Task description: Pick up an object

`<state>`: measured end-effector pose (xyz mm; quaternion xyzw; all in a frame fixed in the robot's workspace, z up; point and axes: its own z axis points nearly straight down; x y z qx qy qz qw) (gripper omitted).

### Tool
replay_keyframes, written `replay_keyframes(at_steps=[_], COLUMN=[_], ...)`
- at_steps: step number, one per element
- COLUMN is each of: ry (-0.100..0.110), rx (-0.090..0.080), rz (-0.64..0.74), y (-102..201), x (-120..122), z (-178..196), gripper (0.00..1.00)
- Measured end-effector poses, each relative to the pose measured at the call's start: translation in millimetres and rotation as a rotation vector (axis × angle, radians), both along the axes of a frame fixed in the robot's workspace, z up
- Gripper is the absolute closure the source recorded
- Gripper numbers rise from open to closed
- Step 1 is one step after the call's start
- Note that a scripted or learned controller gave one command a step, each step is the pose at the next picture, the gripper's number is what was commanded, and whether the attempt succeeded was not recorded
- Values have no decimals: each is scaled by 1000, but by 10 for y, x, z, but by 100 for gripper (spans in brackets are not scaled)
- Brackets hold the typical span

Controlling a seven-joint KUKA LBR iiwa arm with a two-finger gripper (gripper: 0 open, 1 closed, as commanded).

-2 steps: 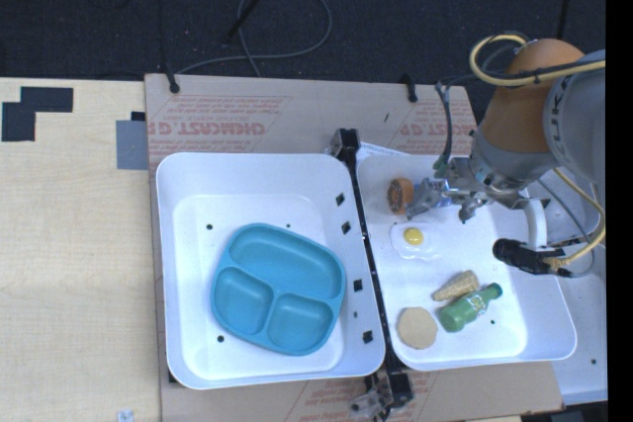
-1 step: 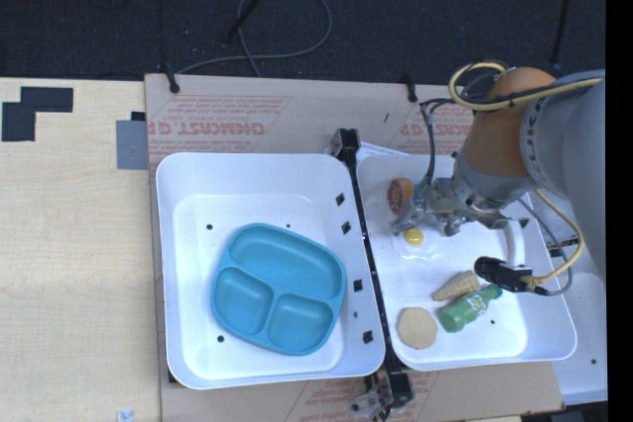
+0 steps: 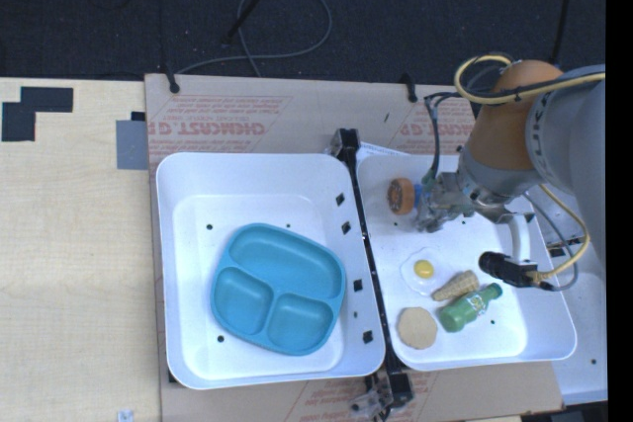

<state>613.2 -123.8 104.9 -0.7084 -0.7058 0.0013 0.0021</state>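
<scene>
The tool (image 3: 427, 211) hangs low in the right-hand white bin (image 3: 554, 336), near its back wall. Whether it is open or closed I cannot tell, and nothing shows in its grip. The closest candidate, a small round orange-brown toy food piece (image 3: 400, 196), lies just beside the tool at about ten o'clock. The fried-egg toy (image 3: 421, 271) sits at six o'clock, farther off. The green plastic bottle (image 3: 469, 306) lies at about five o'clock, its long axis running from seven to one o'clock.
</scene>
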Motion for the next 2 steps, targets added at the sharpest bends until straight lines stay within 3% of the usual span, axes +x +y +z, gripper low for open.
replay_keyframes(at_steps=[1,2], ry=[-7,-7], rx=[-2,-1], rz=[-1,4], y=[-47,-18], x=[-83,-5], z=[573,1037], gripper=[100,100])
